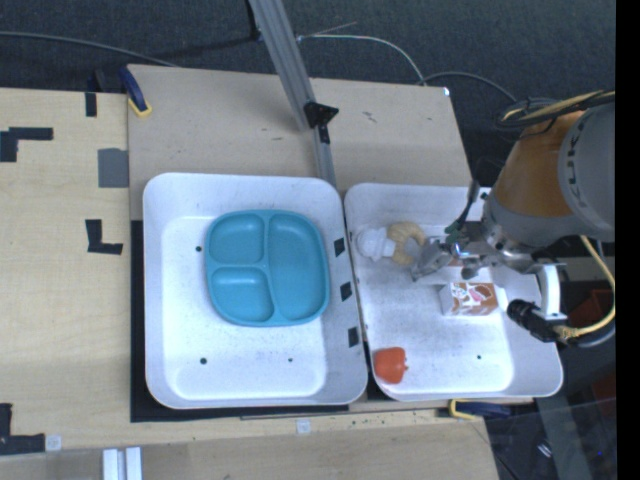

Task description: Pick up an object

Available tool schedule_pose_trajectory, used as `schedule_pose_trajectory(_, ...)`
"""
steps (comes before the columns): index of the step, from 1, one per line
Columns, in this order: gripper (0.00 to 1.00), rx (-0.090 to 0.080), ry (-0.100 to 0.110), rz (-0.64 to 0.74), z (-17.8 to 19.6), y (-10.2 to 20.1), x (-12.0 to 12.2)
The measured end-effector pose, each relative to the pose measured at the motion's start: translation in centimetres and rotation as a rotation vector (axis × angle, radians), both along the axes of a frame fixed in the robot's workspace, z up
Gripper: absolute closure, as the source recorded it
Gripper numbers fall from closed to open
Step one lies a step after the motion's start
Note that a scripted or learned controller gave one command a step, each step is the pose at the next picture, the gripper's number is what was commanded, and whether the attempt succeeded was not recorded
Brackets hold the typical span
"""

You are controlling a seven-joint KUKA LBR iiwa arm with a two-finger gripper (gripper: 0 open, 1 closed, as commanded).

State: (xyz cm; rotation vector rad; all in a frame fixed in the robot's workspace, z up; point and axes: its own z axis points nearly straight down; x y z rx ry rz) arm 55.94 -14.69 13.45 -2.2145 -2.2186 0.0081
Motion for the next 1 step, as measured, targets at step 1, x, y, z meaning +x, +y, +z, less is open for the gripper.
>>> schedule_pose_trajectory(1,0.0,-0.003,-0.008,-0.001,-4.74,0.02,-0.01)
